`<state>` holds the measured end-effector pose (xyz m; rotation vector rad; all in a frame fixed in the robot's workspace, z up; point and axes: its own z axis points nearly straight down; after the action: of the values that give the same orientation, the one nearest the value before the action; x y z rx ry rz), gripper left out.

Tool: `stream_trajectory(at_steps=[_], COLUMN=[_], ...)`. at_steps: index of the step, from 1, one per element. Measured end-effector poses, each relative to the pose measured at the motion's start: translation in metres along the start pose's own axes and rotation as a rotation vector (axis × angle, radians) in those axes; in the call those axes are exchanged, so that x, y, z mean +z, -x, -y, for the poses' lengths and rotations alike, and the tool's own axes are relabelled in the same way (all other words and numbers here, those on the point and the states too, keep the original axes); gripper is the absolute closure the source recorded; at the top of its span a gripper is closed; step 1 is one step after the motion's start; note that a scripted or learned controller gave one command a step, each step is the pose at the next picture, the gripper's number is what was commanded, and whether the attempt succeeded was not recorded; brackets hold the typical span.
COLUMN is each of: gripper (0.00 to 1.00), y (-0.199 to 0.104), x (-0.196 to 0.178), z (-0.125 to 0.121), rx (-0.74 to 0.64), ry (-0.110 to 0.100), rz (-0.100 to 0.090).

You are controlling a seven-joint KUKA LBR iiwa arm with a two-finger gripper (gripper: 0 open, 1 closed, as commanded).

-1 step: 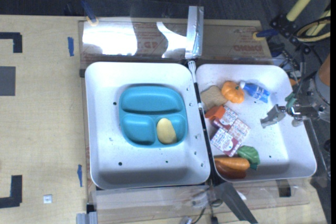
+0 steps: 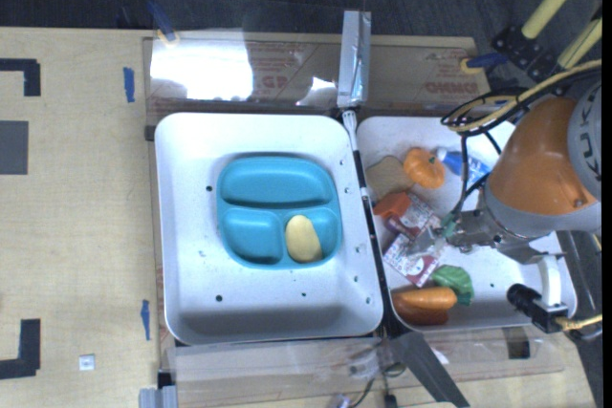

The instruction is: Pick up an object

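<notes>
The right bin [image 2: 497, 287] holds a heap of small things. Among them are an orange toy pumpkin [image 2: 424, 167], a red piece [image 2: 393, 204], a crinkled red and white packet [image 2: 409, 248], a green toy vegetable [image 2: 453, 281] and an orange carrot-like piece [image 2: 425, 301]. My gripper [image 2: 448, 231] hangs low over the middle of this bin, right beside the packet's right end and just above the green vegetable. The grey wrist and orange band [image 2: 540, 167] cover the bin's right half.
The left bin [image 2: 191, 301] carries a blue divided tray [image 2: 275, 205] with a yellow egg-shaped thing [image 2: 303, 238] in its lower right compartment. A blue and white item [image 2: 457, 163] and a tan flat piece [image 2: 386, 173] lie at the right bin's back. A clear sheet stands behind both bins.
</notes>
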<state>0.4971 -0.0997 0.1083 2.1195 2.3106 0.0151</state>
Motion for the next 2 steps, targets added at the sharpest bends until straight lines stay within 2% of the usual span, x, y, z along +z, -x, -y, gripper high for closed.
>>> stream_trajectory(at_steps=[1,2], gripper=[0.0,0.0], y=[0.016,0.034], x=[0.009,0.014], z=[-0.082,-0.127], rx=[0.328,0.308], ry=[0.016,0.012], rz=[0.004,0.007])
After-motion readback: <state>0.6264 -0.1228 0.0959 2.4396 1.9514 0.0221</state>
